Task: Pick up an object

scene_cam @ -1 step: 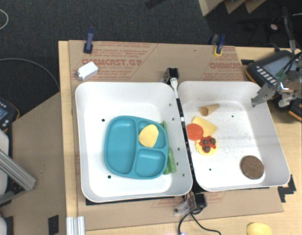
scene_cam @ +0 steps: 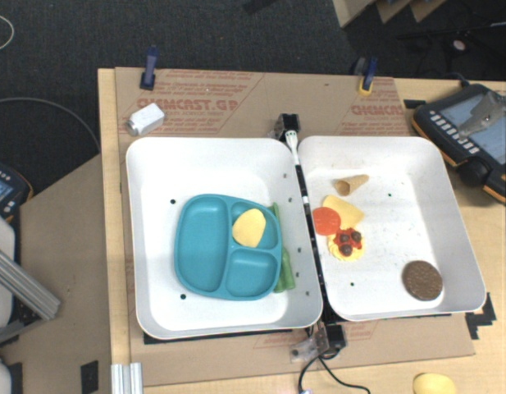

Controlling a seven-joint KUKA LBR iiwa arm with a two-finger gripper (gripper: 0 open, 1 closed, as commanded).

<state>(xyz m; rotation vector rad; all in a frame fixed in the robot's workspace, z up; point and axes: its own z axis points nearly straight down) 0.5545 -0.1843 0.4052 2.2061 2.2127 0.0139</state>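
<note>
**Camera view: two bins and their contents**

Camera view, looking down at a slant on a brown cardboard-covered counter [scene_cam: 236, 97] carrying two shallow white plastic bins side by side. Left white bin [scene_cam: 154, 171]: holds a teal plastic divided tray [scene_cam: 211, 257] with three compartments; a yellow rounded lemon-like toy [scene_cam: 249, 228] lies in the tray's upper right compartment, and a green strip [scene_cam: 283, 265] shows along the tray's right edge, between tray and bin wall. Right white bin [scene_cam: 417, 187]: a tan cone-shaped piece [scene_cam: 349, 185] lies near the top; below it an orange-red round piece [scene_cam: 325, 220] touches a pale yellow flat piece [scene_cam: 346, 212]; just beneath sits a small dark-red berry cluster [scene_cam: 348, 240] on a yellow base. A brown round cookie-like disc [scene_cam: 421, 279] lies well apart, near the lower right corner. The hand's state cannot be told.
</note>
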